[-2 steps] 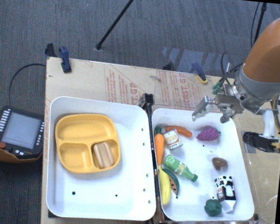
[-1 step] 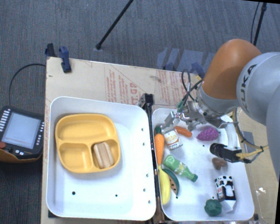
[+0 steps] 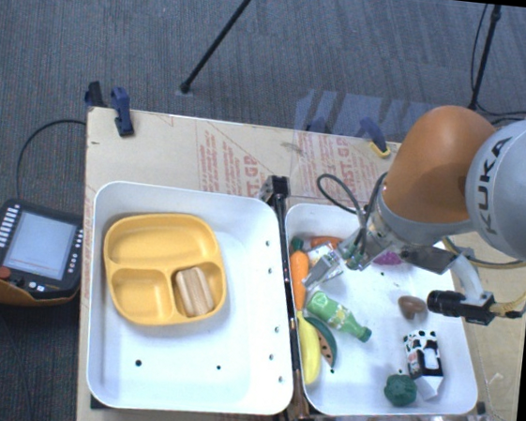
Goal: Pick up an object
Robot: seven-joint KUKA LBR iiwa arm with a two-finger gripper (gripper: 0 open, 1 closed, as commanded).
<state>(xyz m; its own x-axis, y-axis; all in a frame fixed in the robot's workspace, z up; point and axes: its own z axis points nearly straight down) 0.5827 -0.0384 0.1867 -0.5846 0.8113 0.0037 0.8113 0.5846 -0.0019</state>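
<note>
Single fixed camera, mounted above the bench (image 3: 204, 151) and looking down at a slant. Both white bins lie in frame: left bin (image 3: 178, 375), right bin (image 3: 457, 369). The far bench edge lies toward the top, with floor beyond. The arm (image 3: 464, 181) enters from the right, near the lens.

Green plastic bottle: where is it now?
The green plastic bottle lies in the right white bin, left-centre, just above the yellow banana and right of the orange carrot.

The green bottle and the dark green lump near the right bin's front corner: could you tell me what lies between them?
In the camera view, only bare white bin floor lies between the green bottle and the dark green lump. The black-and-white toy sits just right of that stretch.
</note>
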